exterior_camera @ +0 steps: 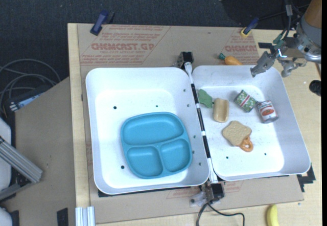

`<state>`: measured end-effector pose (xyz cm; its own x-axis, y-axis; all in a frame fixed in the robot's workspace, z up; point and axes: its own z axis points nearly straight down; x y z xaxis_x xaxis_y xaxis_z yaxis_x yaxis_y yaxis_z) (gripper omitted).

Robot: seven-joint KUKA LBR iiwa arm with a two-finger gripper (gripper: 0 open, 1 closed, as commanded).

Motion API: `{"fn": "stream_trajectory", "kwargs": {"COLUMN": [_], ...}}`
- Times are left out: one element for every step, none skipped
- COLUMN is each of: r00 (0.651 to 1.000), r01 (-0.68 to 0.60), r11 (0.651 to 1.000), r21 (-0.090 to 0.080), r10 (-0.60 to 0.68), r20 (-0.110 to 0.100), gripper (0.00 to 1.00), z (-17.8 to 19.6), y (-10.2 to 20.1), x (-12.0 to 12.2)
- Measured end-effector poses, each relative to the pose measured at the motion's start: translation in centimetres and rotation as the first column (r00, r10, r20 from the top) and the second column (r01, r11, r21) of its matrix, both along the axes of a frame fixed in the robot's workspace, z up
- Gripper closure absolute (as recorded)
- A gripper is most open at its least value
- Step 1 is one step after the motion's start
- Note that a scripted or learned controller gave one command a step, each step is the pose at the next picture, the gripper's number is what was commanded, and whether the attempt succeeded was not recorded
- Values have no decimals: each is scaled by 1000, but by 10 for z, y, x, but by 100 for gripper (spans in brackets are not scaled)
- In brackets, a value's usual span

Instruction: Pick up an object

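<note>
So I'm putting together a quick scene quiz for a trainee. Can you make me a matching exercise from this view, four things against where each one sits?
Things:
1. blue divided plate
2. small red can
3. green leaf-shaped piece
4. end effector

Places:
A. far right among the items in the right bin
B. above the right bin's far right corner
C. in the left bin
D. in the right bin, close to the divider between the bins

Pairs: 1-C, 2-A, 3-D, 4-B
</note>
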<state>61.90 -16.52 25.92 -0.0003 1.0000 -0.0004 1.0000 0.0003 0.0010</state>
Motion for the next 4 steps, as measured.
{"fn": "stream_trajectory", "kwargs": {"r00": [1000, 1000, 1000, 1000], "r01": [-2, 1, 2, -1], "r11": [1000, 1000, 1000, 1000], "r21": [3, 1, 1, 3], "r10": [2, -1, -2, 1], "r20": [-7, -3, -4, -3], "gripper": [0, 0, 0, 0], "z": [-110, -175, -175, -175], "y": [75, 68, 56, 70], "x": [-24, -77, -141, -140]}}
